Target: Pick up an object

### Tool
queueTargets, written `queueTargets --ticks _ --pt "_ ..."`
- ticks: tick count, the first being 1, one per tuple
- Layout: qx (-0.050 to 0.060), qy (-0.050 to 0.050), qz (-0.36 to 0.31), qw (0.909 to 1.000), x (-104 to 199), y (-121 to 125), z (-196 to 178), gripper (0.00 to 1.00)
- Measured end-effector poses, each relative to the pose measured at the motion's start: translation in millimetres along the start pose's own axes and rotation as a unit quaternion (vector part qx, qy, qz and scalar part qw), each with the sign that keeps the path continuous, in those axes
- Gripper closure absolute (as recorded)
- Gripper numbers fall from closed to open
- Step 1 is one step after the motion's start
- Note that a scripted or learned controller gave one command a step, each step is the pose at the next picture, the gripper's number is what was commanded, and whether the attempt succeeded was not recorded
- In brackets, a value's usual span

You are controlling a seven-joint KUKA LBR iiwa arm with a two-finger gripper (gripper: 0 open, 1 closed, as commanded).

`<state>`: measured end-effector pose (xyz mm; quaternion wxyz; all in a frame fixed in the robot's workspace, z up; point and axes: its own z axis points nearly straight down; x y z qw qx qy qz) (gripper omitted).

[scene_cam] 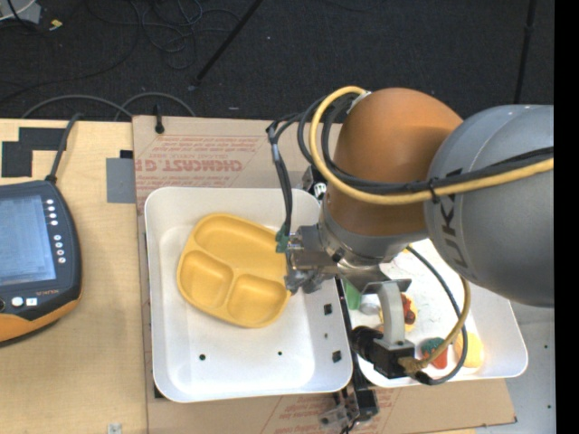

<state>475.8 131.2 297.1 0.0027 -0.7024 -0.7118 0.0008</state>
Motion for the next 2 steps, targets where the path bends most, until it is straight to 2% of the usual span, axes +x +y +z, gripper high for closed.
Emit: queueTargets --ticks 1,2 --pt "-0.004 -0.002 0.006 1.0 -22 14 -78 1.0" --pt "-0.003 -0.002 0.008 1.0 -81 -1 -119 1.0"
